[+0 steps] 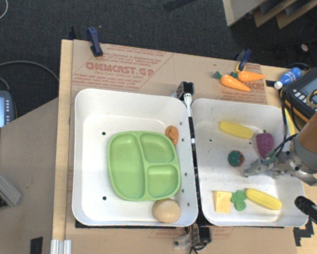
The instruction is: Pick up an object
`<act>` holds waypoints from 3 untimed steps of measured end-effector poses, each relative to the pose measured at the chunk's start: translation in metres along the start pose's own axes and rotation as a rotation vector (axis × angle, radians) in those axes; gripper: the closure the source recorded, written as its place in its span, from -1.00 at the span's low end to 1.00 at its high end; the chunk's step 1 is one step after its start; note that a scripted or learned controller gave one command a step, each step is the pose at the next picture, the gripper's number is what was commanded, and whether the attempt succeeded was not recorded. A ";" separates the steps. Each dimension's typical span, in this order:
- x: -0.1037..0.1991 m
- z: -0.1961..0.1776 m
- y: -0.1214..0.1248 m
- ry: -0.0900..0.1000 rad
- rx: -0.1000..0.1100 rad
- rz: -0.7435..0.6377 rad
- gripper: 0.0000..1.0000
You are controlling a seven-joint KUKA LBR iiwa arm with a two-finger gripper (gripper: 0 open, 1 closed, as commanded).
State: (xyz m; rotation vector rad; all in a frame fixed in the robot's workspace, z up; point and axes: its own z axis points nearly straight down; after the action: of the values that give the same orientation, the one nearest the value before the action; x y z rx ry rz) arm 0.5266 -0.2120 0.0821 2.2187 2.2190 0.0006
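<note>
two white bins, toys inside

two white bins sit side by side on the surface. the right bin has a yellow corn, a purple grape bunch, a small green and red ball, another corn, a cheese slice and a green broccoli. the gripper is low in this bin, just beside the grape bunch. i cannot tell how wide it is. the left bin has a green tray.
</note>
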 end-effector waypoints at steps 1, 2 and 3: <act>0.001 -0.013 -0.001 -0.001 -0.002 0.001 1.00; 0.062 -0.002 -0.016 0.006 0.007 -0.004 1.00; 0.103 -0.003 -0.026 0.005 0.005 -0.003 1.00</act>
State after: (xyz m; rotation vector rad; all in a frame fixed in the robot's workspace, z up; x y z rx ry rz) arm 0.5004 -0.1089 0.0848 2.2201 2.2274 0.0004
